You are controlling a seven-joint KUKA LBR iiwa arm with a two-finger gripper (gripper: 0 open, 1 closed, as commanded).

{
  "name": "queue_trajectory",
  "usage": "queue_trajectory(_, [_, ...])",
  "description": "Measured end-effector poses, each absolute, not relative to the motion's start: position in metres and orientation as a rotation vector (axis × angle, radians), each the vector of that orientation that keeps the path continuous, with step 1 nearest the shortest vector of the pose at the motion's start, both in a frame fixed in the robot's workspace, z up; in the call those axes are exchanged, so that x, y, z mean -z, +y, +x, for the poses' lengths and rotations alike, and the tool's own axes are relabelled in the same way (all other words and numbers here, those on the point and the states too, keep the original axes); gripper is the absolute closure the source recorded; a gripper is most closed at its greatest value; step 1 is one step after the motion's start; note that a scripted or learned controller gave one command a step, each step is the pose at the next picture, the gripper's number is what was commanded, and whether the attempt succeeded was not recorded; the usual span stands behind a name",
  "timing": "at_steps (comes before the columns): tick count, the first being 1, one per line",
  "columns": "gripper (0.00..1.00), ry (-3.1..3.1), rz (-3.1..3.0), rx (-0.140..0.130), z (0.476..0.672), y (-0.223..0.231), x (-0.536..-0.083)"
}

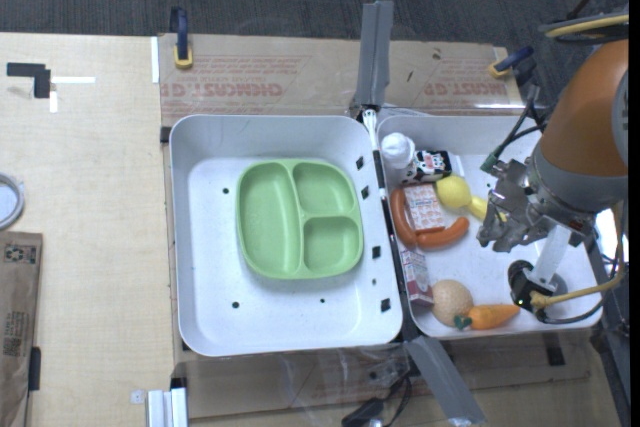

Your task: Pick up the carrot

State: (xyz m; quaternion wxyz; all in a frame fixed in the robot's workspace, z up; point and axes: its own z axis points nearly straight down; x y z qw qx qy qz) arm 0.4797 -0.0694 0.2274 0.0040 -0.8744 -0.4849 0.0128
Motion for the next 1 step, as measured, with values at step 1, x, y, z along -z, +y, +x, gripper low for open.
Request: queue_trajectory(1, [1.0, -1.563, -2.723, -0.009, 0.4773, -0.011, -0.1896])
